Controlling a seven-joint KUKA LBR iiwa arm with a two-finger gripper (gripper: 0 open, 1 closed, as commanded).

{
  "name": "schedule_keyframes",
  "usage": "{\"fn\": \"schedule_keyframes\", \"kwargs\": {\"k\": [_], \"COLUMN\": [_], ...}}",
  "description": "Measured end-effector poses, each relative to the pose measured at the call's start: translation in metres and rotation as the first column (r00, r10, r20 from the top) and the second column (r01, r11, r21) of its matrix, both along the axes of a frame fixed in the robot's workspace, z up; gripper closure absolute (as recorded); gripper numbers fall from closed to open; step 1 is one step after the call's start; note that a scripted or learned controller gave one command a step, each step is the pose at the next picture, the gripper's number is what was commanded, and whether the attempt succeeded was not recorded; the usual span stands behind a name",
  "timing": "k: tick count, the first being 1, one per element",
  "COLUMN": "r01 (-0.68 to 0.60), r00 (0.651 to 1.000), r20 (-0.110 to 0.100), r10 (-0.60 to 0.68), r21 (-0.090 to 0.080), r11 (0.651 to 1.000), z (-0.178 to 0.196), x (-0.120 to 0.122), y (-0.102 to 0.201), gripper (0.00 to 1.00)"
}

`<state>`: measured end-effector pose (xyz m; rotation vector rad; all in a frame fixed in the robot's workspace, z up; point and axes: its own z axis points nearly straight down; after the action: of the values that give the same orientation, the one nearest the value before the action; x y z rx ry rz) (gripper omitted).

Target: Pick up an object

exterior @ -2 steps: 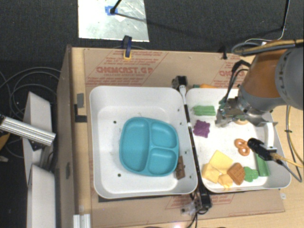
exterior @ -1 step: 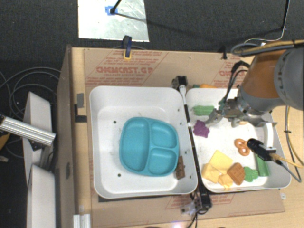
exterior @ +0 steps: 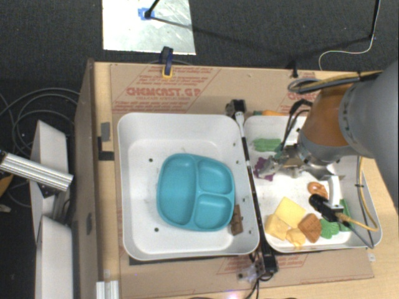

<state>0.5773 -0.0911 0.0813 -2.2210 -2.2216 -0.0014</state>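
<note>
Grey arm reaches into right white bin (exterior: 358,242); tool (exterior: 272,165) low beside small purple toy piece (exterior: 266,169) near bin's left wall; whether tool grips it, can't tell; nothing visibly lifted; yellow wedge block (exterior: 288,212) untouched; pick looks not yet done.

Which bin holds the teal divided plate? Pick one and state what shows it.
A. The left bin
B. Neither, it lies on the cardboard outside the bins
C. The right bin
A: the teal divided plate lies flat on the floor of the left bin, while the right bin holds the small food-like items and the gripper reaches there.
</note>
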Motion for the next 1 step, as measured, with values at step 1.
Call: {"fn": "schedule_keyframes", "kwargs": {"k": [1], "r01": [-0.005], "r00": [1.000], "r20": [0.010], "r10": [0.005], "r21": [-0.004], "r11": [1.000], "z": [0.0295], "x": [0.0674], "y": [-0.0239], "gripper": [0.00]}}
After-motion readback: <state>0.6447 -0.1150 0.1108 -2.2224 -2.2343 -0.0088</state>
